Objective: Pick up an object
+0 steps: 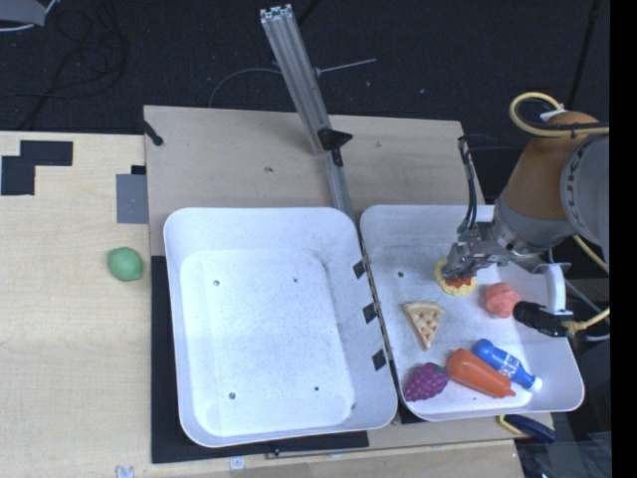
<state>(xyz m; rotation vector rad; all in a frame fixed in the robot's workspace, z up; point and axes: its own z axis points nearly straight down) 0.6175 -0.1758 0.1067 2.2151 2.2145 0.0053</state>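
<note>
The right bin point(398, 237) holds several toy foods: a yellow and red round piece point(457, 283), a pink lump point(500, 300), a pizza slice point(424, 322), an orange carrot point(479, 372), a purple grape bunch point(426, 380) and a blue and white bottle point(505, 362). My gripper point(461, 265) hangs low over the yellow and red piece, its tips right at the top of it. Whether the fingers grip that piece cannot be made out.
The left bin point(264, 327) sits beside the right one, joined by black clips. A green ball point(125, 264) lies on the wooden bench to the left. A metal rail point(304, 78) slants up behind the bins. The grey arm point(552, 187) fills the right side.
</note>
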